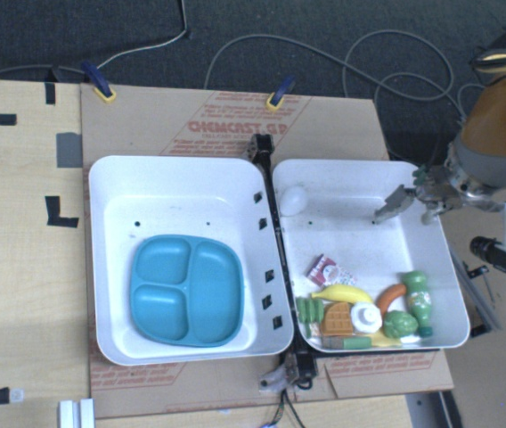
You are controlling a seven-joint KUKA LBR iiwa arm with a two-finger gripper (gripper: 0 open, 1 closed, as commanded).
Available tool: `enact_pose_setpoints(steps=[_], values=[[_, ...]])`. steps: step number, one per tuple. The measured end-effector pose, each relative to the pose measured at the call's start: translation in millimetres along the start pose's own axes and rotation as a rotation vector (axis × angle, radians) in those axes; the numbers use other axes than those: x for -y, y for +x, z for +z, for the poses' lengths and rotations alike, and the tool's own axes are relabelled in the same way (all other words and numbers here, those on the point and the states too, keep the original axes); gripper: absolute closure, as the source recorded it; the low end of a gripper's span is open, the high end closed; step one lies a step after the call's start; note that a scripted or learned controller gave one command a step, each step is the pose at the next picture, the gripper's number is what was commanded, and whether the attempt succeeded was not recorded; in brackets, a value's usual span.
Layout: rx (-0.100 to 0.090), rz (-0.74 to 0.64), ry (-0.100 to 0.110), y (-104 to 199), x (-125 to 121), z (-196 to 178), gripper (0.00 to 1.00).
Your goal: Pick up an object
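My gripper (412, 209) hovers over the far right part of the right bin (351, 178), its two fingers spread apart with nothing between them. A heap of toy food lies in that bin's near corner: a yellow banana (342, 293), an orange carrot (393, 294), a green vegetable (418, 298), a brown waffle-like piece (334, 317) and a small white bottle (366, 316). A red and white packet (322, 268) lies just behind the heap. A white rounded object (291, 201) rests by the bin's left wall. The gripper is well behind and above the heap.
The left bin (110, 185) holds a blue divided plate (186, 290). A black divider (269, 230) runs between the two bins. Cables lie on the dark floor behind the bench, and cardboard lies under the bins.
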State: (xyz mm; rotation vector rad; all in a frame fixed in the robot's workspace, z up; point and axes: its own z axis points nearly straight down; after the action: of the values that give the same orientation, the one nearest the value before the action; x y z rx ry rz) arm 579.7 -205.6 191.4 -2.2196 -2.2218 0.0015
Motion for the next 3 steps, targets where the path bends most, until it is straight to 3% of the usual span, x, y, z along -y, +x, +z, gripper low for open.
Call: enact_pose_setpoints(steps=[1, 2, 3], values=[[-0.001, -0.001, 0.001, 74.9, 10.1, 61.6, 0.0], [-0.002, 0.0, -0.002, 108.8, 67.8, 104.7, 0.0], [0.002, 0.0, -0.003, 39.4, -13.0, -0.1, 0.0]])
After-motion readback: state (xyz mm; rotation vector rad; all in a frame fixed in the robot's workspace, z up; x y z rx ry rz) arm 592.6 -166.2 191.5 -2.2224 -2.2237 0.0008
